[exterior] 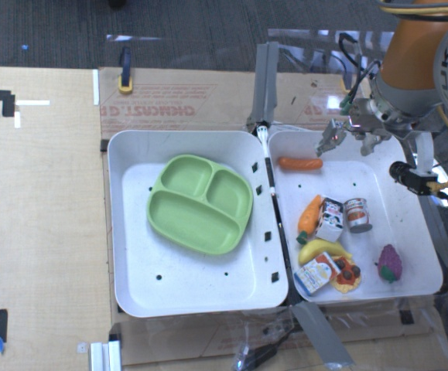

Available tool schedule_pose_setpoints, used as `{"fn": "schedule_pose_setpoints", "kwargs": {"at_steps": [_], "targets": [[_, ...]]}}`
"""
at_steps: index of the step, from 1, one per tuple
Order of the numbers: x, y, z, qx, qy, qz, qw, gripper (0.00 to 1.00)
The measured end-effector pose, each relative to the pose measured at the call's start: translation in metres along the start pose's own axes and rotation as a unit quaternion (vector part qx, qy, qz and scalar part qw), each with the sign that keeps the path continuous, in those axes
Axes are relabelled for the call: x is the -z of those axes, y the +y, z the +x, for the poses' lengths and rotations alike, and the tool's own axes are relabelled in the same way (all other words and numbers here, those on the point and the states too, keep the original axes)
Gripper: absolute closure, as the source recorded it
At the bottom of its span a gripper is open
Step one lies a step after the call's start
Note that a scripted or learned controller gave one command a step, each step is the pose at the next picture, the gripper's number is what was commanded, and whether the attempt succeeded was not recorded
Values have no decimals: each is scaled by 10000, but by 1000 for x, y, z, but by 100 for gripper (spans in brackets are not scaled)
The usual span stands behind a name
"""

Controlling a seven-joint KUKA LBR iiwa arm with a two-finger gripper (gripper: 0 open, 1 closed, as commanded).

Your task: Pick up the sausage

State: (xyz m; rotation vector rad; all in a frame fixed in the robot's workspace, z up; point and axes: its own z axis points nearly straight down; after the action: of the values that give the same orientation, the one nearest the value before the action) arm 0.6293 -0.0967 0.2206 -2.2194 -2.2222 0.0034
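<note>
Sausage (299,163): lying loose at the far edge of the right bin (409,207).
Gripper (346,136): above the bin's far rim, near the sausage; jaws apart, gripping nothing.
Progress: pickup apparently not yet made.

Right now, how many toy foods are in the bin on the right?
7, possibly more hidden in the pile: sausage near the far wall; carrot, milk carton and can mid-bin; banana and pizza slice near the front; purple grapes at front right.

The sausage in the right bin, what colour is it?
Orange-red; the long thin toy sausage shows best in the camera view, lying near the far edge of the right white bin.
</note>
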Motion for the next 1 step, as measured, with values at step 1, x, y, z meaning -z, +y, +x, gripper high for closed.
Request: {"fn": "schedule_pose_setpoints", "kwargs": {"at_steps": [1], "targets": [[-29, -35, -32, 602, 2, 0, 9982, 0]]}}
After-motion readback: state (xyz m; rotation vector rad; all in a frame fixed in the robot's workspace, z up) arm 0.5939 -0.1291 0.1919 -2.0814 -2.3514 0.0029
